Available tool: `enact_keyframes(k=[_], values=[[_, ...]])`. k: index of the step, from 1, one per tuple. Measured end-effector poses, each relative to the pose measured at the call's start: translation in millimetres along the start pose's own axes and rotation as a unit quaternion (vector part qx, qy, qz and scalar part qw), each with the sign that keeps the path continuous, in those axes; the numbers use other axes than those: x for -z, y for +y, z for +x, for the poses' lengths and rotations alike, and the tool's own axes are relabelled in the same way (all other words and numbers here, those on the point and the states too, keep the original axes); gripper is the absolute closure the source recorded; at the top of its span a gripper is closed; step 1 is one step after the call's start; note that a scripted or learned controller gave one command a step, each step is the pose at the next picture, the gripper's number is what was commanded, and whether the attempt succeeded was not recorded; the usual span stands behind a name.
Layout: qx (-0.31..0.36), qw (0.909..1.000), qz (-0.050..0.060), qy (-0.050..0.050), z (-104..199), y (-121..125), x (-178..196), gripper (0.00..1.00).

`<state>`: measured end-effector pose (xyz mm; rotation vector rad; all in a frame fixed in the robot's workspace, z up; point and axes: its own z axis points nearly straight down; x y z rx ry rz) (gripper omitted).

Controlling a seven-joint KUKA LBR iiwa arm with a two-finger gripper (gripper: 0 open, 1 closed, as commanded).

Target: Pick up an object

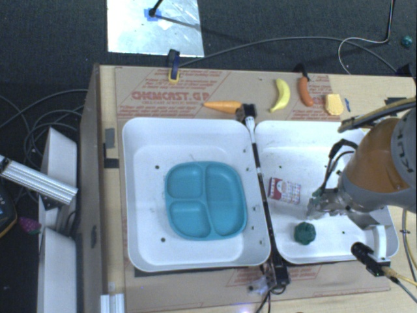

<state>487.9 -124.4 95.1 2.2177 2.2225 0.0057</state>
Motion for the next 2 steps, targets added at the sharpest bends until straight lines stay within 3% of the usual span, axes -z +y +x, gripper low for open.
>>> enact_keyframes(k=[1, 2], values=[[0.0, 1.0, 0.0, 0.0, 0.0, -0.1, -0.1, 0.0], [0.001, 1.0, 0.001, -0.001, -14.8, 84.5, 1.7, 0.0]])
